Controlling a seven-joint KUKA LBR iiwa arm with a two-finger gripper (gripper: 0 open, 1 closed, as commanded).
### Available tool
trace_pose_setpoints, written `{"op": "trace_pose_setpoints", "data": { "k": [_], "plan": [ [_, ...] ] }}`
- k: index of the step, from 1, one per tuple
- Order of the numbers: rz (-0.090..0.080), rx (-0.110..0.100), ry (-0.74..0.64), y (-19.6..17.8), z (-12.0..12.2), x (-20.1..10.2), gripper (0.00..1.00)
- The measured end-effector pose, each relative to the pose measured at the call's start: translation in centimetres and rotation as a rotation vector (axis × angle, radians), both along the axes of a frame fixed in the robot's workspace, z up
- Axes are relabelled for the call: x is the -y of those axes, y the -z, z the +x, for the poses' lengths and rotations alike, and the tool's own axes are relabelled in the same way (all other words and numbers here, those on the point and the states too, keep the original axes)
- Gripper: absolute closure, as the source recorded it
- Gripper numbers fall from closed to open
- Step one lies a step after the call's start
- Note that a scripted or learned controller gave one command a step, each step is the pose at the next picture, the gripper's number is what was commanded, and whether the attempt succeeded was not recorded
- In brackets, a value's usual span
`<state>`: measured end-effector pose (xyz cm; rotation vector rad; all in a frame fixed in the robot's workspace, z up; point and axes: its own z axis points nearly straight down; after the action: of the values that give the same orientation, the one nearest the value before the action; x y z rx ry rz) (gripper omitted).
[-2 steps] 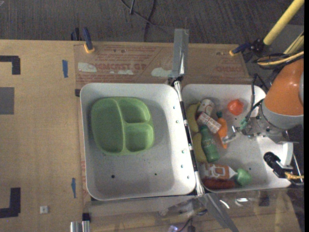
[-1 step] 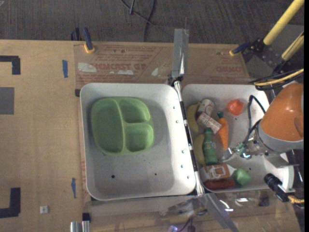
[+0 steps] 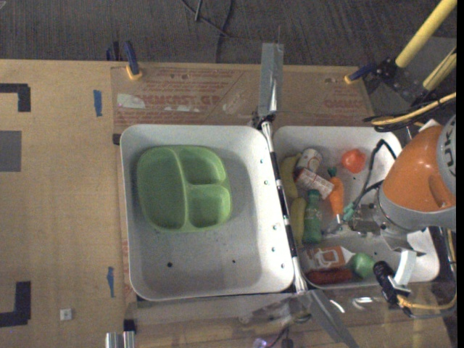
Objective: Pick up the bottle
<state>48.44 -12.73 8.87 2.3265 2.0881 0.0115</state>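
No grip is seen yet: the bottle [image 3: 312, 217] lies just left of the claw [image 3: 353, 220], whose state cannot be told.

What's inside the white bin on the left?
Inside the left bin sits a green plate with three sections, lying flat toward the back. Around it you can see bare white floor with a few small dark dots. Whatever is under the plate is covered.

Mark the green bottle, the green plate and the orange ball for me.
Green bottle [image 3: 312, 220]: camera view, middle of its body, right bin.
Green plate [image 3: 161, 191]: camera view, floor of its large compartment, left bin.
Orange ball [image 3: 354, 160]: camera view, its top, right bin's far side.
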Motion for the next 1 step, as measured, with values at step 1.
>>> {"op": "trace_pose_setpoints", "data": {
  "k": [1],
  "plan": [
    [0.002, -0.003, 0.046, 0.04, -0.09, 5.34, 0.0]
  ]
}}
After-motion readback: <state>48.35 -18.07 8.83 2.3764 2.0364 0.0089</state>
